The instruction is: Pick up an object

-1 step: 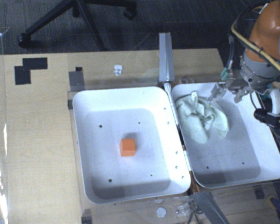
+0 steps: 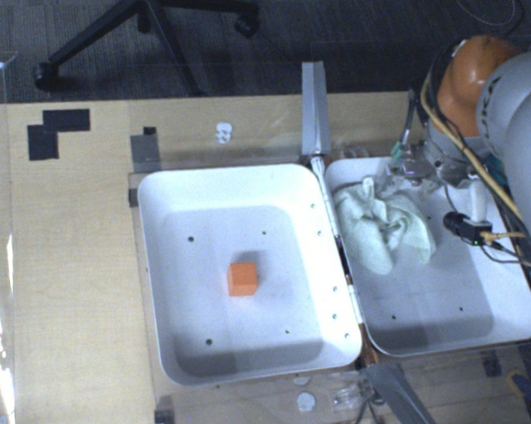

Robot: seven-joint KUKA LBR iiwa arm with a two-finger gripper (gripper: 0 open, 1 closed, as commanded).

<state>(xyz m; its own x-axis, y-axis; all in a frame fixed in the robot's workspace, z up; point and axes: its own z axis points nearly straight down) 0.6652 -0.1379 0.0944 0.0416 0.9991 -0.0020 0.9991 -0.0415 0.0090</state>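
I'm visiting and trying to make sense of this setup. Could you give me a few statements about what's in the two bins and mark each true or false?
1. An orange block lies in the left bin. True.
2. A pale cloth lies in the right bin. True.
3. The cloth is in the same bin as the orange block. False: they lie in separate bins.
4. The end effector is over the left bin. False: it is at the far edge of the right bin, next to the cloth.
5. The orange block sits against the bin wall. False: it is near the middle of the bin floor.
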